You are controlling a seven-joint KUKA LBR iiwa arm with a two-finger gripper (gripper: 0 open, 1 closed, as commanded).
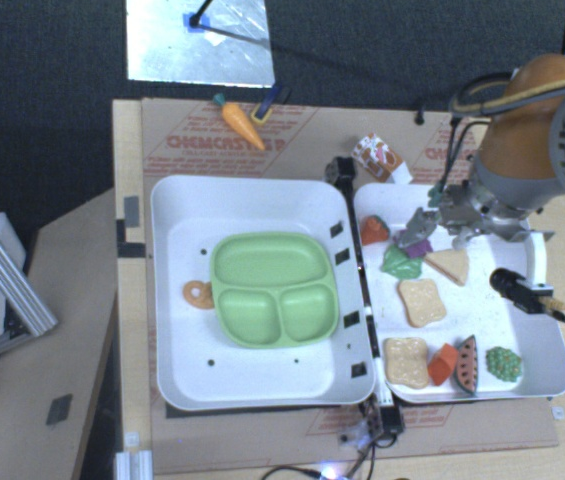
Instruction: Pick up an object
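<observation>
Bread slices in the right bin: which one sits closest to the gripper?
The wedge-shaped slice, just under the gripper. The square slice lies below it, and the third slice sits at the bin's front edge.

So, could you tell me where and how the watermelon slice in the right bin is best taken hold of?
Probably grip the watermelon slice across its thin faces, coming straight down from above. It looks narrow and stands near the bin's front wall, with the orange piece close on one side.

The arm (542, 118) is cut off by the right edge; the right bin's (547, 368) far corner is hidden beneath it, and a purple item (414, 247) is partly covered
</observation>
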